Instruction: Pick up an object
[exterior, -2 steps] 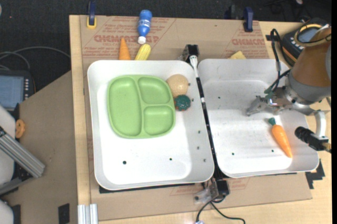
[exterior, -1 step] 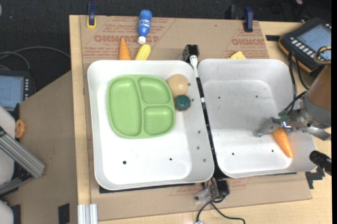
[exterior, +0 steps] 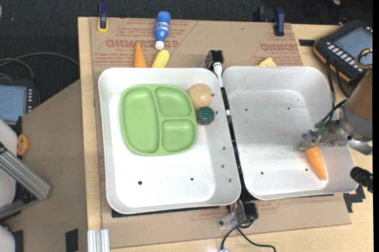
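Observation:
An orange carrot [exterior: 317, 162] lies in the right bin [exterior: 278, 126], close to its right front corner, with its tip pointing toward the front. My gripper [exterior: 320, 138] is low at the carrot's upper end and seems to touch it. The arm comes in from the right edge. In the left bin [exterior: 160, 185], a beige ball [exterior: 199, 93] and a dark teal ball [exterior: 205, 115] sit at the right rim of a green divided plate [exterior: 158, 119].
Behind the left bin, a blue and white bottle [exterior: 161, 28], a small orange carrot [exterior: 139, 56] and a yellow corn piece [exterior: 160, 58] lie on the cardboard. A teach pendant [exterior: 349, 52] sits at the back right. A black clamp [exterior: 214, 59] stands between the bins.

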`<state>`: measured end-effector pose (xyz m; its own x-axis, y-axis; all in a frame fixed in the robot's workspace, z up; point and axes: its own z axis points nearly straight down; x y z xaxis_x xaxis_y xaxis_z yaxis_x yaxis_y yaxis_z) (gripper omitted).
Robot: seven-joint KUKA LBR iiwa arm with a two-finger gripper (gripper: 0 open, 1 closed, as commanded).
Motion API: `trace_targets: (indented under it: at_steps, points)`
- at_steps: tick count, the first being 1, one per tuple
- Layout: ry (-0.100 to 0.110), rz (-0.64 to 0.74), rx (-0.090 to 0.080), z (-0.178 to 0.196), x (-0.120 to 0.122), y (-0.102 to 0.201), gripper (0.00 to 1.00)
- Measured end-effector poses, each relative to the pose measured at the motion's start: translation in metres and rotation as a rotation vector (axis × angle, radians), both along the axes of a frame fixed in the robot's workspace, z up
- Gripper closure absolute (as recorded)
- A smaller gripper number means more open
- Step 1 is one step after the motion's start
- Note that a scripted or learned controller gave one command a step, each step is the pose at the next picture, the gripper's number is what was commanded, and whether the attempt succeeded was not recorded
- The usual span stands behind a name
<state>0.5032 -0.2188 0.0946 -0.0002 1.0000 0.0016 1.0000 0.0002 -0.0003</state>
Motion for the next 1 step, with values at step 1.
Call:
trace_targets:
  at_steps: [1]
  points:
    - [-0.007, 0.011, 0.001, -0.0102, 0.0791, 0.0910, 1.00]
